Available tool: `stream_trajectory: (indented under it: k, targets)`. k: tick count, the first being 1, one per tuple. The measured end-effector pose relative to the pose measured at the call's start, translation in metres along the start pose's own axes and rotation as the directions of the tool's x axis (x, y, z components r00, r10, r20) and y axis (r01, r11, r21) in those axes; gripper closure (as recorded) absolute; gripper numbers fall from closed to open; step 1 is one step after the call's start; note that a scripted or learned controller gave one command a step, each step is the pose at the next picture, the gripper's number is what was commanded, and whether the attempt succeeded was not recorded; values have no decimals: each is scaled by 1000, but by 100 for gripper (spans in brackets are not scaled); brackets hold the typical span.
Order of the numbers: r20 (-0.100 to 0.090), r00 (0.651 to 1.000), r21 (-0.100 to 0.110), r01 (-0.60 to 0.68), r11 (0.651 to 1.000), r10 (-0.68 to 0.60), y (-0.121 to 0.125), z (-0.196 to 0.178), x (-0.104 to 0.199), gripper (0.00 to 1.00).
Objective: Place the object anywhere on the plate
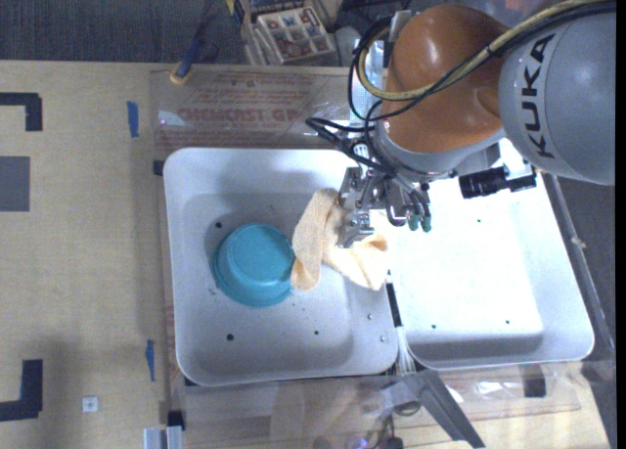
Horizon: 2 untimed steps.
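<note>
The big letters "KUKA" stand in black on the grey robot arm point(562, 95), at its right side, running up and down. Behind the left white bin point(186, 193), just past its far rim, lies a flat brown sheet point(240, 110) with faded red letters. They are too pale to read for sure. Farther back from that bin stands a small box point(289, 22) with pictures; its words are too small to read.

Bright overhead light washes out the right bin point(499, 281), while the top background stays dim and soft.
</note>
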<state>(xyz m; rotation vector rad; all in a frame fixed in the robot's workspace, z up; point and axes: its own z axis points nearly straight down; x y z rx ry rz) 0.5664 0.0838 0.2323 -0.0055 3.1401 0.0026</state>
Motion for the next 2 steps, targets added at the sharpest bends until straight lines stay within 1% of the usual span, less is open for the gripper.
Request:
stream_trajectory:
  k: [1,2]
  targets:
    - [-1,1000,0,-1,1000,1,44,7,27,100]
    - [0,1000,0,-1,1000,1,43,6,27,0]
